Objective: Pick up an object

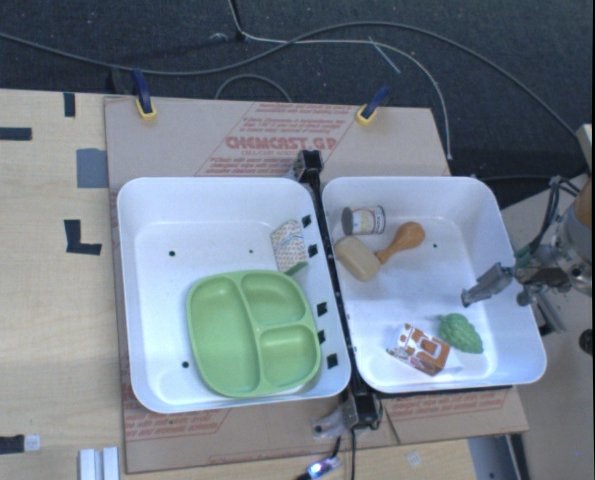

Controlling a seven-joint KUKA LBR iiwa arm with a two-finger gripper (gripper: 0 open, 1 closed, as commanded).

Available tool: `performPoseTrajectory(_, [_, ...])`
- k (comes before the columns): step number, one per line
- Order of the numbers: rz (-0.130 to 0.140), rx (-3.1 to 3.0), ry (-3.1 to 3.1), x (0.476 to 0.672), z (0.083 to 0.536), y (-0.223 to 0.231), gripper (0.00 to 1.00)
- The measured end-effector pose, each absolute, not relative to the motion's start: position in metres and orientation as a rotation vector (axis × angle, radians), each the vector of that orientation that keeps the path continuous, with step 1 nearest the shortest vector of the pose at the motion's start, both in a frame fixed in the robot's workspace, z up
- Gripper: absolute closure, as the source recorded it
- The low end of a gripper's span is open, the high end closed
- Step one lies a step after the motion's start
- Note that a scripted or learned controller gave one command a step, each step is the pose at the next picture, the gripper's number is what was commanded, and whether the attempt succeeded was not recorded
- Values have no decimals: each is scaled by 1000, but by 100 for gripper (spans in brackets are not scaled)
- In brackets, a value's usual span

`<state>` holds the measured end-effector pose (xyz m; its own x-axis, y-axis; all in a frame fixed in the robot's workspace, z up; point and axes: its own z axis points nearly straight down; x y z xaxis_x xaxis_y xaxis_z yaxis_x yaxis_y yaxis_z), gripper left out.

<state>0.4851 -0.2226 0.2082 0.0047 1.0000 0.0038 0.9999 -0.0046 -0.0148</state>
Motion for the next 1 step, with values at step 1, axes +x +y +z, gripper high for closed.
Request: performPoseTrajectory(1, [2, -2220, -2221, 488, 216, -222, 0])
